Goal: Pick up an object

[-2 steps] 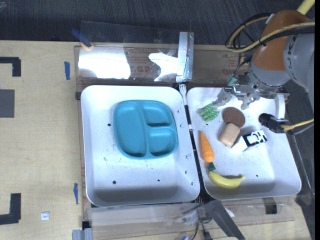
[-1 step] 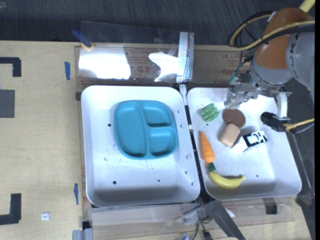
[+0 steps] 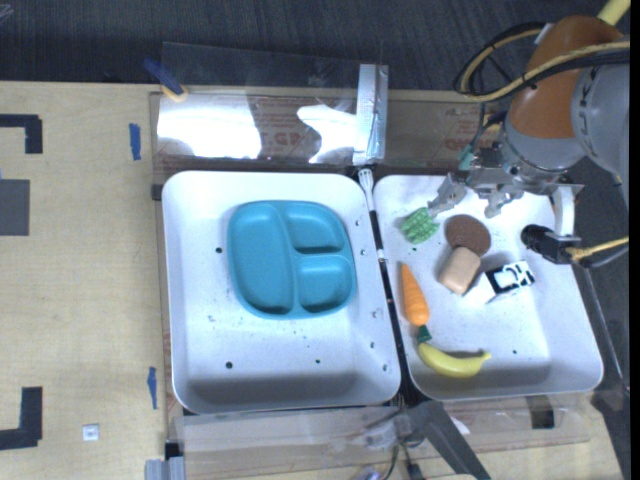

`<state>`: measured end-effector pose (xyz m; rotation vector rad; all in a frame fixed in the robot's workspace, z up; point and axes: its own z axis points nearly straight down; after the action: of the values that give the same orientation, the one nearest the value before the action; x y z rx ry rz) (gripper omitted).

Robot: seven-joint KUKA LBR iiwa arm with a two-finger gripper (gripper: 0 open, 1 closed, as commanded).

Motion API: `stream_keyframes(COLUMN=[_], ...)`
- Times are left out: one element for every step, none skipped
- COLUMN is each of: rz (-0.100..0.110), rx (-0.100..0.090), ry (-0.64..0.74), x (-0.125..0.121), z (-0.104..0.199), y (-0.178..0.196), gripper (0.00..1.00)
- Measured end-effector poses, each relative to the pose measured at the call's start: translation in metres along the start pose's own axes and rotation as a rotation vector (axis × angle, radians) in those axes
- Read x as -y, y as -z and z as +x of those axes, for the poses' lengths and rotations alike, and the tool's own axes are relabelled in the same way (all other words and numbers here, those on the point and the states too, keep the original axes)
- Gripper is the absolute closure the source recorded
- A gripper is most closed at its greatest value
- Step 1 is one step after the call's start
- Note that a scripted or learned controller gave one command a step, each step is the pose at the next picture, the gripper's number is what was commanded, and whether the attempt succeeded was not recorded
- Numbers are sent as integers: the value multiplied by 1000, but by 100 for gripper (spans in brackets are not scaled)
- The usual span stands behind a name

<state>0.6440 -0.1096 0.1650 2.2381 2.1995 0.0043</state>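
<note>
Gripper hovers at the right bin's far edge, fingers spread wide, holding nothing; pickup not yet done.

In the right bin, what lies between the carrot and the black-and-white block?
In the camera view, a tan block lies between the carrot and the black-and-white block, just below a brown disc.

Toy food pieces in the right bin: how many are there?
5, possibly more hidden under the arm: green piece at upper left, brown round piece beside it, tan block just below, carrot along the left wall, banana near the front.
</note>
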Motion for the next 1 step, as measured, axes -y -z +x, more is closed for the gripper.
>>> stream_keyframes(rz=[-1], rx=[1], ry=[214], x=[18], z=[-25], y=[-67], gripper=[0])
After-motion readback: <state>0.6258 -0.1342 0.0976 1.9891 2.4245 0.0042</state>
